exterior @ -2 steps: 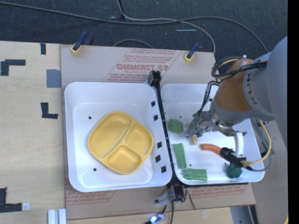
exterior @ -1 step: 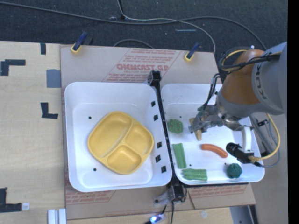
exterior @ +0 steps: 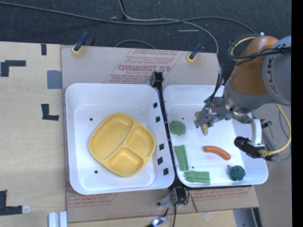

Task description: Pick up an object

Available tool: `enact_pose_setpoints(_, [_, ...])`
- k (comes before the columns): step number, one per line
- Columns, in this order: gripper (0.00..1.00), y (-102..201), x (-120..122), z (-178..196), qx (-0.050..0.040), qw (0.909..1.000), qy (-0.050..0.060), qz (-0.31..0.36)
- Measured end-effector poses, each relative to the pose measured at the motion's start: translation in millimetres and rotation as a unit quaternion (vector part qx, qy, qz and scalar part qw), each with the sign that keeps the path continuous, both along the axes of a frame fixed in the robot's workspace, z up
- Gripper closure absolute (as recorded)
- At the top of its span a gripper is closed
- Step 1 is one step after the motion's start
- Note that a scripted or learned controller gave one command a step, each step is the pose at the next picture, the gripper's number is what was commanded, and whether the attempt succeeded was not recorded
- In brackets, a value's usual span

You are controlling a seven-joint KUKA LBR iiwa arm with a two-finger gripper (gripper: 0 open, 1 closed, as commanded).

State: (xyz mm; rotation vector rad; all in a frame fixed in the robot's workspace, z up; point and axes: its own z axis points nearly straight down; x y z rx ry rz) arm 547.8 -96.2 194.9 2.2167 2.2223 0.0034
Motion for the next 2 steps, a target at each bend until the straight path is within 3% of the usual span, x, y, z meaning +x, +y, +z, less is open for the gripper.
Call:
enact_pose_setpoints(1, [1.0, 0.2, 1.0, 39.4, -0.0002, 1.0, 0.0, 0.0])
enact_pose_setpoints(2, [1.0, 50.8, 29.2, 30.1, 0.0005, 1.0, 0.002, 0.002])
